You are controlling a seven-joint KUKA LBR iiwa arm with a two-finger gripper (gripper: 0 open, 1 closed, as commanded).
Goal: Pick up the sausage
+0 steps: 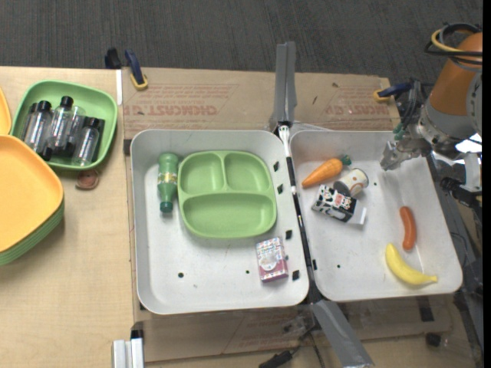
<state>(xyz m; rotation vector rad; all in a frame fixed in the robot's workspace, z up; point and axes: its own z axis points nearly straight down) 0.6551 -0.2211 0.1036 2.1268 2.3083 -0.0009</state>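
**Sausage loose in right bin, gripper parked at far-right corner**

Bench top is brown cardboard over wood, dark carpet behind. Two white bins sit side by side, touching along a centre seam.

Right bin [453, 278]: sausage [407, 227] lies flat on the floor near the right wall, long axis roughly front-to-back. Bare floor on its left side; right wall is close. Banana [409, 269] sits just in front of it, near the front-right corner, small gap between the two. Carrot [323, 171] lies in the far-left part, tilted, tip toward the seam. Small white cup [354, 180] is just beside the carrot, and a black-and-white packet [337, 203] sits in front of both. These three cluster well apart from the sausage, with open floor between.

Left bin [146, 282]: green divided plate [226, 194] in the middle, green bottle [167, 181] lying along its left side, pink packet [271, 259] near the front right.

Left of the bins: green tray [105, 106] with dark bottles, stack of yellow plates [27, 198].

Gripper [395, 157] hangs over the far-right corner of the right bin, near the back rim, well apart from the sausage. Nothing visible between the fingers. Cannot tell how far open they are; too small and blurred. Orange band and grey arm [456, 83] come in from the right edge.
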